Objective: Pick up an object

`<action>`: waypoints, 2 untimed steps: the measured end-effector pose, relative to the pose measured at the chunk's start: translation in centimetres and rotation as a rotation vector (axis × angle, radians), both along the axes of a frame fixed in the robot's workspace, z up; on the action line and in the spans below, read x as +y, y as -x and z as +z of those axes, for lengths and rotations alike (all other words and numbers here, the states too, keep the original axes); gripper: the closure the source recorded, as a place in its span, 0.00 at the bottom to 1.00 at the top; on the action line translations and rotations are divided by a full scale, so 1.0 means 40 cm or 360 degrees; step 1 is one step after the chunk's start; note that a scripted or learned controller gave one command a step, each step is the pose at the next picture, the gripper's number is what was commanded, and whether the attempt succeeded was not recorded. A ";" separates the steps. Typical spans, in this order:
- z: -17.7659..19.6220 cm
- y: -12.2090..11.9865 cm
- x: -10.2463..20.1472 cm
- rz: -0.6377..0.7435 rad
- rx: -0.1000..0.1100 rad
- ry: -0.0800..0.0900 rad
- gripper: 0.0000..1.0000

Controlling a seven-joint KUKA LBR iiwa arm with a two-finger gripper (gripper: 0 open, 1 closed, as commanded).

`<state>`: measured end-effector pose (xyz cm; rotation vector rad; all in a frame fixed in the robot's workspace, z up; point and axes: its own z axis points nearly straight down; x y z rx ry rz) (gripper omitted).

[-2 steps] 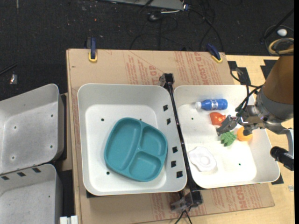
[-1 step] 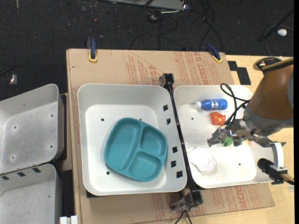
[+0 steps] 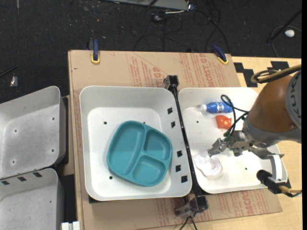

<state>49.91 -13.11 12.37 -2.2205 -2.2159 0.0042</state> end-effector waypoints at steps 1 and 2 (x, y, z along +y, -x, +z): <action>-0.081 -0.001 0.001 -0.0001 -0.0007 0.0001 0.00; -0.051 -0.004 0.002 -0.0001 -0.0015 0.0001 1.00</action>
